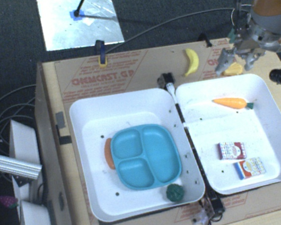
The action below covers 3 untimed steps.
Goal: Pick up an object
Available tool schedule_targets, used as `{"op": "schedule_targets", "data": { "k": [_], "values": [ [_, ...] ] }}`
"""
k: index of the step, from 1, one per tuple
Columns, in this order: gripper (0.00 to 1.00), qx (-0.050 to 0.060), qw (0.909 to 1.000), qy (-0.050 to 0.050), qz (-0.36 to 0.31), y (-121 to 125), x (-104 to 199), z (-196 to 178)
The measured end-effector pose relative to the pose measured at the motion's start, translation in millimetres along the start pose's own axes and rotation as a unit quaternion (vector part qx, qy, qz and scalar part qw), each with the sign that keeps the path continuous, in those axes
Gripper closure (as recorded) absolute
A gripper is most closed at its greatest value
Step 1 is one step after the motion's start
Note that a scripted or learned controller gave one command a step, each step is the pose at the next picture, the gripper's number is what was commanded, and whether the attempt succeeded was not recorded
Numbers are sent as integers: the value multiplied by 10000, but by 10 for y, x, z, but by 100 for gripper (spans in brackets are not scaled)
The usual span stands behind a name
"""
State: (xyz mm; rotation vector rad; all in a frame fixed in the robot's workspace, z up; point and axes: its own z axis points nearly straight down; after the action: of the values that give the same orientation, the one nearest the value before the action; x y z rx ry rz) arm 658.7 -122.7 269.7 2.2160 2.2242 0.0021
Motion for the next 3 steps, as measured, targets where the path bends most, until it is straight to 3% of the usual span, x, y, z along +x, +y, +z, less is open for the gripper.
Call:
{"op": "schedule_targets", "data": {
  "k": [1, 2, 3],
  "values": [
    [0, 8, 10000, -9, 13, -217, -625, 435],
    [0, 29, 10000, 6, 6, 78, -830, 1570],
    [0, 3, 10000, 4, -6, -91, -434, 1664]
  ]
}}
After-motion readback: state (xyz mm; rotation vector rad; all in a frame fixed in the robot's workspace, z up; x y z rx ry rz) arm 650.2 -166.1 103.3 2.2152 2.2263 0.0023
